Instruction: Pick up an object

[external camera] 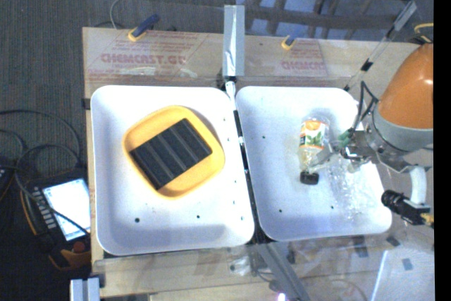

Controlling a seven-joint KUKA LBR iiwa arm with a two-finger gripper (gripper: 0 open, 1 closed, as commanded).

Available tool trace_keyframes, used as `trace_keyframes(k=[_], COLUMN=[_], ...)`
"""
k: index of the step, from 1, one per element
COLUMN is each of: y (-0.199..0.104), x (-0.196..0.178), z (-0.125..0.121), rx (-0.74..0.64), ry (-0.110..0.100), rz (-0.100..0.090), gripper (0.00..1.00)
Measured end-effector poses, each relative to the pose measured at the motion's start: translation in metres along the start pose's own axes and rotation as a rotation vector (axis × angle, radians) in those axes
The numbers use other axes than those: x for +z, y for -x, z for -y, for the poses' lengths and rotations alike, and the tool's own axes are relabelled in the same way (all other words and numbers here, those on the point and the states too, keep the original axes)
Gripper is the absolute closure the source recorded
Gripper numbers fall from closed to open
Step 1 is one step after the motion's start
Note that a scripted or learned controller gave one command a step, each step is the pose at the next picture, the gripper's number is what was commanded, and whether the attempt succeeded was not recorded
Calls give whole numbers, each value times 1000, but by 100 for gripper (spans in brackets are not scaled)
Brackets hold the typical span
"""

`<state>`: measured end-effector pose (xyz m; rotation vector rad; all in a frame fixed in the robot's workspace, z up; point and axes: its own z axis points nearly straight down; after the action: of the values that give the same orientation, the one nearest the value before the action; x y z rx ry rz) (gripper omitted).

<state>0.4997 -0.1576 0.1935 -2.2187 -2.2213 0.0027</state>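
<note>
Arm (412, 99) low over right bin (282, 215), gripper (338, 151) beside bottle (312, 141) (finger gap unreadable).

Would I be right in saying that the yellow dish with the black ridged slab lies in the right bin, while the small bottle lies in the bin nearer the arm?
Not quite: the camera view shows the yellow dish with its black ridged slab in the left bin, not the right. The rest stands: the small bottle lies in the right bin, nearer the arm.

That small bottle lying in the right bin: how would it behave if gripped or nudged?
The bottle lies on its side, so a nudge would probably roll it. It looks like thin plastic, likely light and slippery. The gripper sits just beside it.
</note>
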Motion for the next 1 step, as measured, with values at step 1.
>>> trace_keyframes(k=[1], y=[19], x=[70], z=[-64], rx=[41], ry=[0], rz=[-1], gripper=[0])
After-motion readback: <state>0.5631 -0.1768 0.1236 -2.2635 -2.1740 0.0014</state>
